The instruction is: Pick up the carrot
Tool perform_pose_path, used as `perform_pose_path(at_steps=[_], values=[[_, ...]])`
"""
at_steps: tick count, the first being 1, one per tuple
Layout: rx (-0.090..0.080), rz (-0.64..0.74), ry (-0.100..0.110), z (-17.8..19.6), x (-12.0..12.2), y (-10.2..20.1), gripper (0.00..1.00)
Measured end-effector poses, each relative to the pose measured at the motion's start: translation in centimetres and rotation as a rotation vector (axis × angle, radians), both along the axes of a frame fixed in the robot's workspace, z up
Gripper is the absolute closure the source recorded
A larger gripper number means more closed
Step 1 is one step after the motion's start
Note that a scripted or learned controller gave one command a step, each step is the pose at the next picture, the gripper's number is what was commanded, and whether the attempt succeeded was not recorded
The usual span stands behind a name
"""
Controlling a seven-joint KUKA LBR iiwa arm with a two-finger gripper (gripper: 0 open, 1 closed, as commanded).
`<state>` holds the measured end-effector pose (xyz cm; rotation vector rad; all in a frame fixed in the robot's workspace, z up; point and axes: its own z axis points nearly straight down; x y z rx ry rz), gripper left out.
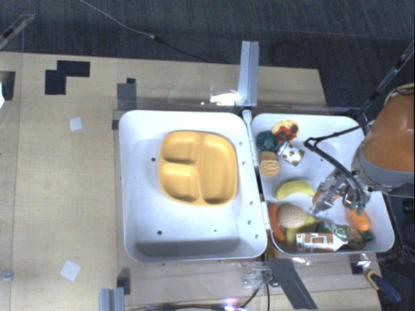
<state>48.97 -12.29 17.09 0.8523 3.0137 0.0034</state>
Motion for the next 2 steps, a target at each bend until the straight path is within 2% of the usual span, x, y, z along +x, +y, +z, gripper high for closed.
perform_pose_path(at_steps=[1, 2], values=[[-0.006, 0.281, -0.003, -8.2, 0.2, -6.8, 1.0], [0.0, -0.016, -0.007, -8.1, 4.0, -1.1, 1.0]])
